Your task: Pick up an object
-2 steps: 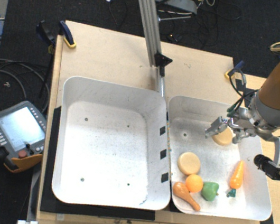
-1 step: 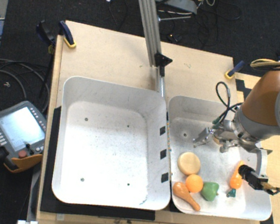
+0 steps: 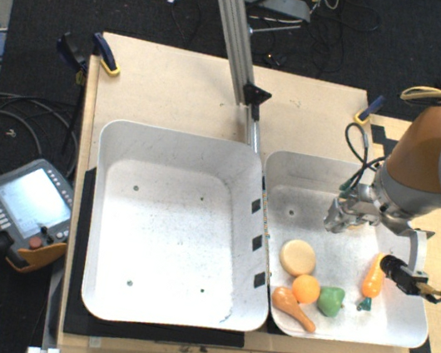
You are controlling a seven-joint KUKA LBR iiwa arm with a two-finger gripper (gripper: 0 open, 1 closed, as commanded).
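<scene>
The right bin (image 3: 301, 198) holds several toy foods: a pale cream round piece (image 3: 298, 257), an orange ball (image 3: 306, 289), a green pepper-like piece (image 3: 331, 301), an orange gourd-shaped piece (image 3: 295, 308) at the front rim, and a carrot (image 3: 373, 279) with a green tip. My gripper (image 3: 339, 220) hangs over the bin's back half, up and to the right of the cream piece, apart from all the items. Nothing shows between its fingers.
The left bin (image 3: 116, 195) lies beside the right one, sharing a divider wall (image 3: 259, 221). A metal pole (image 3: 237, 35) slants up from the bench's back. A teach pendant (image 3: 24, 213) rests on the floor at left. Cables trail near the arm.
</scene>
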